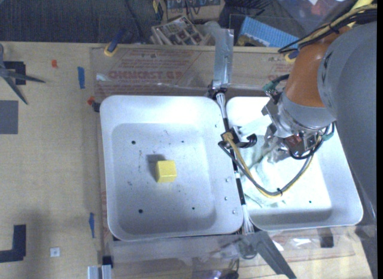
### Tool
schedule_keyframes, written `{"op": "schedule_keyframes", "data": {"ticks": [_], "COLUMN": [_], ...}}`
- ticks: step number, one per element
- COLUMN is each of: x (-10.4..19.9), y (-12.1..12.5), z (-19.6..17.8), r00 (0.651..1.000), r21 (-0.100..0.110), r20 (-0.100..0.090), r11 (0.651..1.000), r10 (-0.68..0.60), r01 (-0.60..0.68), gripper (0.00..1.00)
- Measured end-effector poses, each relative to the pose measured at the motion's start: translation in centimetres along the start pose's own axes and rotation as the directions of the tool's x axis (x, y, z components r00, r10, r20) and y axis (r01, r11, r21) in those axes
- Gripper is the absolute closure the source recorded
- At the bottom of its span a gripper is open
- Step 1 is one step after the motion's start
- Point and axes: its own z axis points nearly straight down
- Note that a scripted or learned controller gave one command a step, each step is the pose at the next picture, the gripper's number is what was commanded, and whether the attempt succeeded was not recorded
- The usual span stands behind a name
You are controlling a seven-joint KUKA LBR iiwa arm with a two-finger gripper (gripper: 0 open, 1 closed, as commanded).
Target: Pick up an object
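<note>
The gripper (270,152) hangs low inside the right bin (341,212), close to that bin's near-left part, under the orange band (305,80) of the arm. Whether it is clenched or released cannot be told, since the wrist and a looping yellow cable (263,185) crowd around it. The yellow block (166,170) lies well apart from the gripper, off to its left across the divide between the bins, on the floor of the left bin (114,152), roughly at its middle.

Wooden bench (48,170), dark floor (60,2) beyond, cluttered with boxes (179,8).
</note>
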Motion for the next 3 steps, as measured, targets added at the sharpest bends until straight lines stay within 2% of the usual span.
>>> {"op": "schedule_keyframes", "data": {"ticks": [1, 2, 3], "x": [-5.2, -0.7, -0.7], "y": [4.7, 5.7, 5.8], "z": [4.3, 4.3, 3.4], "r00": [0.871, 0.996, 0.996], "r21": [0.004, 0.001, 0.001], "r20": [0.0, 0.0, 0.002], "r11": [0.871, 0.996, 0.996], "r10": [-0.492, -0.094, -0.094], "r01": [0.492, 0.094, 0.094], "gripper": [1.0, 1.0, 1.0]}}
